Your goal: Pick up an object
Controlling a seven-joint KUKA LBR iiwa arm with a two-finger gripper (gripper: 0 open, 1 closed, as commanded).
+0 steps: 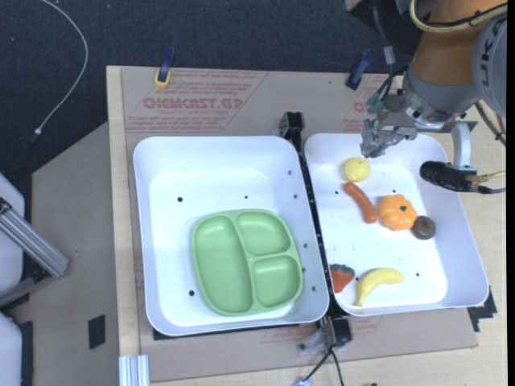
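Dark carpet surrounds the table [129, 215], which carries a cardboard sheet and two shallow white bins side by side. I take the right bin [459, 248] as my landmark for every position below.

Target, as I judge it: the yellow lemon [356, 168], lying in the far left part of the right bin, close to the wall it shares with the left bin [153, 215]. The lemon is near-round, so no long axis governs wrist angle.

Key relation: the end effector [378, 143] hovers over the far edge of the right bin, and the lemon lies just beside it, toward the near-left. I expect a short shift that way, then a descent. I cannot tell whether the end effector is released or clenched; nothing is visible between its tips.

Outward from the lemon, inside the right bin:
- one orange carrot [361, 202], just nearer than the lemon, long axis running diagonally from far-left to near-right;
- one small orange pumpkin [397, 213], touching or nearly touching the carrot's near end;
- one brown round item [423, 228], just beside the pumpkin;
- one banana [378, 282], in the near part;
- one strawberry [342, 277], at the near left wall.

Count: six items in the right bin. The left bin holds one green divided plate [245, 260] with three compartments.
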